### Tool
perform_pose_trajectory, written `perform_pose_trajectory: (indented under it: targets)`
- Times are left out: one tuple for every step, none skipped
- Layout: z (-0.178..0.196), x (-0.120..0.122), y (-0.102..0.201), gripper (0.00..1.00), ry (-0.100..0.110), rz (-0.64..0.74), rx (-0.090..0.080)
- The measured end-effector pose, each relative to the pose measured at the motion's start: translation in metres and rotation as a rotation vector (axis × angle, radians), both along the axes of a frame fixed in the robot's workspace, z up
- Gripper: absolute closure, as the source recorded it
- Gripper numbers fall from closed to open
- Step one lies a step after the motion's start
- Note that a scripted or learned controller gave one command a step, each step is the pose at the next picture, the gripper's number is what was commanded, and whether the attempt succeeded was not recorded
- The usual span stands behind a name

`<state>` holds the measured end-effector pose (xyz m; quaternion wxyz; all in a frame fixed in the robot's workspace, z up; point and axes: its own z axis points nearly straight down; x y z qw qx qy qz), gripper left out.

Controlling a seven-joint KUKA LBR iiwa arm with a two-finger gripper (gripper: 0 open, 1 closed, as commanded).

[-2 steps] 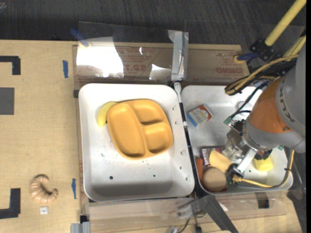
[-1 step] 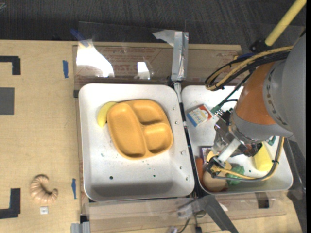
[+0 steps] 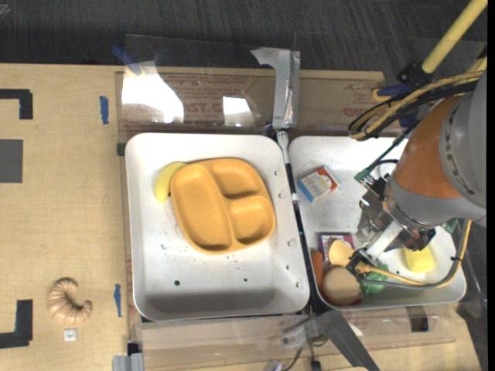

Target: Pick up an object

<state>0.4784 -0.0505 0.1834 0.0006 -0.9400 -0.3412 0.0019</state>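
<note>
The candidate objects lie in the right bin. Along its near edge sits a tan, egg-shaped object, touching a smaller yellow-orange piece just behind it. A green item lies just to the right of the egg-shaped object, partly covered by the arm's wrist. A yellow block rests near the bin's right side. A small white carton with blue and orange print lies apart from these, towards the far left corner of the same bin.

The gripper is lowered into the right bin, positioned just beside the yellow-orange piece and above the egg-shaped object. Cables and the wrist housing obscure the fingertips; whether the gripper is open, closed or gripping anything cannot be determined. The arm, grey with an orange band, enters from the right.

The left bin holds an orange divided tray with three compartments, lying at a slant. A yellow object protrudes from under the tray's far left edge.

On the bench, well apart from both bins, a tan ridged, curled object lies near the lower left corner.
</note>
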Motion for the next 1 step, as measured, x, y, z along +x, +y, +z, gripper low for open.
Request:
perform_pose_trajectory:
  targets:
    - [0.0774, 0.0019, 0.0531, 1.00, -0.006, 0.038, 0.003]
